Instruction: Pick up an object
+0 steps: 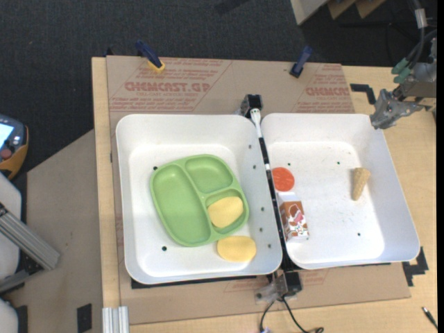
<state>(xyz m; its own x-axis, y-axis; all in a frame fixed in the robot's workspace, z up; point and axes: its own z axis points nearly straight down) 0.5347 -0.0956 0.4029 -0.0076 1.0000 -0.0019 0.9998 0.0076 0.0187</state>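
In the right bin lie an orange-red round piece, a red and white packet just below it, and a tan cone-shaped piece near the right wall. The left bin holds a green divided plate with a yellow lump in its small compartment. Another yellow lump rests on the bin floor below the plate. My gripper hangs over the right bin's far right corner, apart from every object, with nothing seen in it.
The bins sit on a cardboard sheet held by two blue clamps at the far edge. A black divider clip joins the bins at the back. Cables and the arm occupy the upper right.
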